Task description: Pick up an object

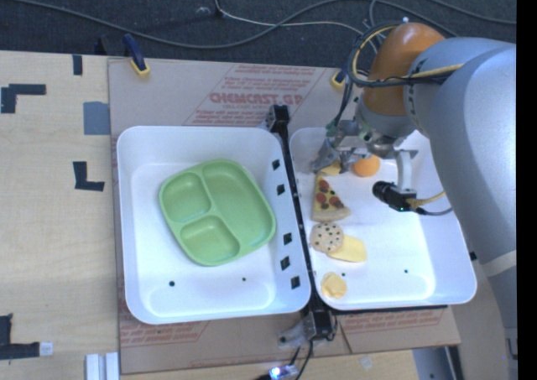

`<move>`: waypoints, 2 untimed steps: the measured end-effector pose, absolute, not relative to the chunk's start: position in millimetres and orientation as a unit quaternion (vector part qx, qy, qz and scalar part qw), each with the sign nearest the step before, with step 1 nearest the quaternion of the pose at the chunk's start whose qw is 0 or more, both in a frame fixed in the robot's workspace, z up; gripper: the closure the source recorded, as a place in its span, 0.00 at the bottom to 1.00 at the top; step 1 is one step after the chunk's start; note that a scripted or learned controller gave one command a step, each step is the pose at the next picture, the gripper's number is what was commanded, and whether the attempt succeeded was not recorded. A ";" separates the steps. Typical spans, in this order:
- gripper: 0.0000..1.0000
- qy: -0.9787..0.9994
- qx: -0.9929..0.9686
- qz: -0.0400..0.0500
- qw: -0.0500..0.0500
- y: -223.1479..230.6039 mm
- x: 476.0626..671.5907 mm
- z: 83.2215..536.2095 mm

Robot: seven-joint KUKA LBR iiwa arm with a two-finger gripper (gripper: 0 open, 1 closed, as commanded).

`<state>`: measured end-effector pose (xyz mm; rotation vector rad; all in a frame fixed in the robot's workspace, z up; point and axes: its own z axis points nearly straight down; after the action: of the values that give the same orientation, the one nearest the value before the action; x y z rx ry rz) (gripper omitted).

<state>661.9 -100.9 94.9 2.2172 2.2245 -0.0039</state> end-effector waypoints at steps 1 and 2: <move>1.00 0.707 0.707 0.001 0.001 -105.4 659.1 156.0; 1.00 0.708 0.707 0.001 0.001 -101.8 653.2 201.3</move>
<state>653.2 -101.8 201.3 2.2187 2.2220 0.0025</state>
